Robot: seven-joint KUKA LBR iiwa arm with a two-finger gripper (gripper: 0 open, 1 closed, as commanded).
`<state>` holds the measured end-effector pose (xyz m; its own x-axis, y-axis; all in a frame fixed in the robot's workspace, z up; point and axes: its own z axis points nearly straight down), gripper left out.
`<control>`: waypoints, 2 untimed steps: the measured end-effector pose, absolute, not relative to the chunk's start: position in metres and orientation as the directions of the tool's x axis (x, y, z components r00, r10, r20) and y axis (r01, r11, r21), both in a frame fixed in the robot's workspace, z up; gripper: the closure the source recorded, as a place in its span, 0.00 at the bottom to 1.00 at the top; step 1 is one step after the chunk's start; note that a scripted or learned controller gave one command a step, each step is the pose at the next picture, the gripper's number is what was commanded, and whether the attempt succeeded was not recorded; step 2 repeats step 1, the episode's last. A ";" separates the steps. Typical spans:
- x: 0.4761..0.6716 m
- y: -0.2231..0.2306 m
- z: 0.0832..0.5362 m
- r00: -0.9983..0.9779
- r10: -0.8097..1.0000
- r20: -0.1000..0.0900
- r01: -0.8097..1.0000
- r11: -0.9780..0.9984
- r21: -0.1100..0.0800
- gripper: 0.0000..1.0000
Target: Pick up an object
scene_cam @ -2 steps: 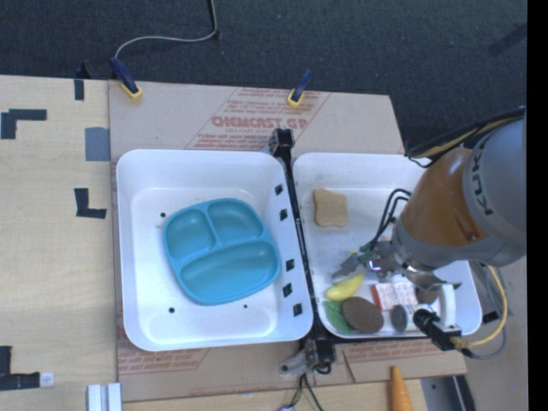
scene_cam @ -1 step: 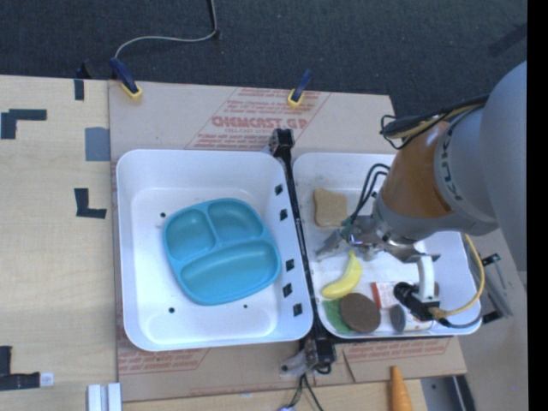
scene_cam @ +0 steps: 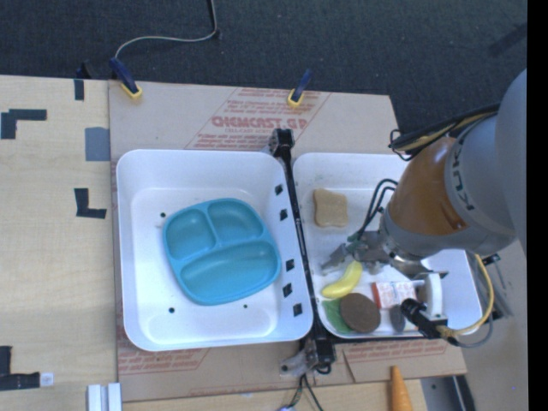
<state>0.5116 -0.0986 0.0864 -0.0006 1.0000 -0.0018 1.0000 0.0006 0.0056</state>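
My gripper (scene_cam: 349, 254) hangs low in the right bin (scene_cam: 342, 165), its dark fingers spread just above the upper end of a yellow banana (scene_cam: 340, 282). Nothing sits between the fingers. A tan bread slice (scene_cam: 330, 208) lies at the bin's back left. A brown round object (scene_cam: 361, 312) rests on something green (scene_cam: 334, 313) at the bin's front. A small red and white packet (scene_cam: 394, 294) lies right of the banana, partly under the arm.
The left bin (scene_cam: 137, 255) holds a blue divided plate (scene_cam: 223, 250). A black divider with clips runs between the bins (scene_cam: 289, 229). The grey and orange arm (scene_cam: 445, 195) covers the right bin's right half. An orange carrot-like tip (scene_cam: 401, 392) lies off the bench front.
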 end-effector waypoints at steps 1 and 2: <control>0.512 -0.099 0.096 0.001 1.000 -0.003 1.000 -0.001 0.006 1.00; 0.512 -0.099 0.096 0.001 1.000 -0.003 1.000 -0.001 0.006 1.00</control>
